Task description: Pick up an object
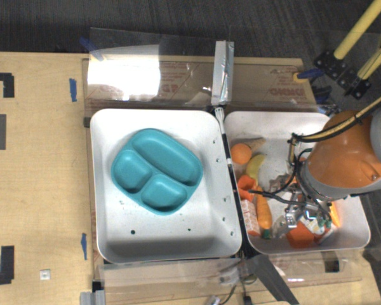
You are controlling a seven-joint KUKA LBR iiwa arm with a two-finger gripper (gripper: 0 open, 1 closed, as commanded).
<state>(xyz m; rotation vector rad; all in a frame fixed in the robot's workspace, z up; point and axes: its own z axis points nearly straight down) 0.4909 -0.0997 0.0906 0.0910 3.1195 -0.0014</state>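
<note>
Clutter crowds the right bin's (359, 230) near edge: a carrot (264, 213) and a red piece (300, 235) lie just beside the gripper (303, 213), whose jaw state cannot be told. Farther back sit a pale fruit (256, 164) and an orange ball (241, 153). Such tight packing could cause a glancing, failed grasp. The left bin (108, 132) bears a teal tray (156, 170).

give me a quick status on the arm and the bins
Gripper low in the right bin, among the toy food. Nothing seen held. Orange ball and carrot lie close beside it. Blue tray sits in the left bin.
</note>
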